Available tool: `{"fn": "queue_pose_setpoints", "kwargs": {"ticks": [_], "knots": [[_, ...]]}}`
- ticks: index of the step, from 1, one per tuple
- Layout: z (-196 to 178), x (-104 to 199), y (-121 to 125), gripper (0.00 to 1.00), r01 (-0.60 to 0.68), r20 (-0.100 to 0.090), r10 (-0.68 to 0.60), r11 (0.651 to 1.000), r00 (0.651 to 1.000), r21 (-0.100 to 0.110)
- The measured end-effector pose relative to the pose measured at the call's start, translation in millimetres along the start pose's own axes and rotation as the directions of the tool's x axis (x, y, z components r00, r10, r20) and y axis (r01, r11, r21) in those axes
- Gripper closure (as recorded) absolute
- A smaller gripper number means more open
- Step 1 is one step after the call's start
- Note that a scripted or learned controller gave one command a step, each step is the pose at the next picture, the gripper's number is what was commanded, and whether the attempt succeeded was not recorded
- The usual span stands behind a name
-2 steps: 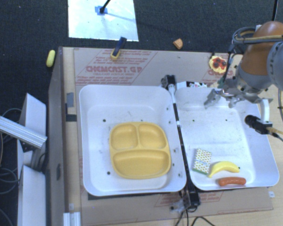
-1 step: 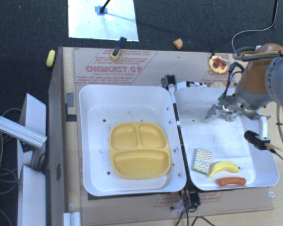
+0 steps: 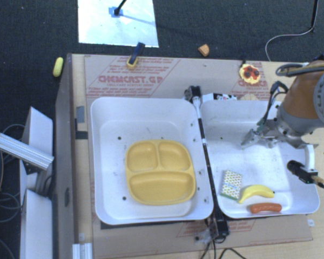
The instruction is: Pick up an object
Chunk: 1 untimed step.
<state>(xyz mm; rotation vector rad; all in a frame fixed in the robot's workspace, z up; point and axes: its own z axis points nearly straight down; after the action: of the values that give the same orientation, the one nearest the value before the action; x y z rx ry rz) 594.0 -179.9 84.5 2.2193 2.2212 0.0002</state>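
gripper [image 3: 250, 140] seen low in right bin [image 3: 227, 117]; state of jaws cannot be told. curved glossy banana [image 3: 256, 192], sausage [image 3: 266, 208], patterned square packet [image 3: 231, 183] noted nearby.

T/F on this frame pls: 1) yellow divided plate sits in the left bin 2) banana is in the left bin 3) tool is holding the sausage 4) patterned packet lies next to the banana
1) True: the yellow divided plate lies in the left bin.
2) False: the banana is in the right bin.
3) False: the sausage lies on the bin floor, apart from the tool.
4) True: the patterned packet lies just left of the banana.
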Motion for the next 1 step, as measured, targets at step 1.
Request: {"fn": "queue_pose_setpoints", "kwargs": {"ticks": [1], "knots": [[-97.0, -27.0, 43.7, 0.00, 0.003, 0.002, -0.003, 1.000, 1.000, -0.005]]}}
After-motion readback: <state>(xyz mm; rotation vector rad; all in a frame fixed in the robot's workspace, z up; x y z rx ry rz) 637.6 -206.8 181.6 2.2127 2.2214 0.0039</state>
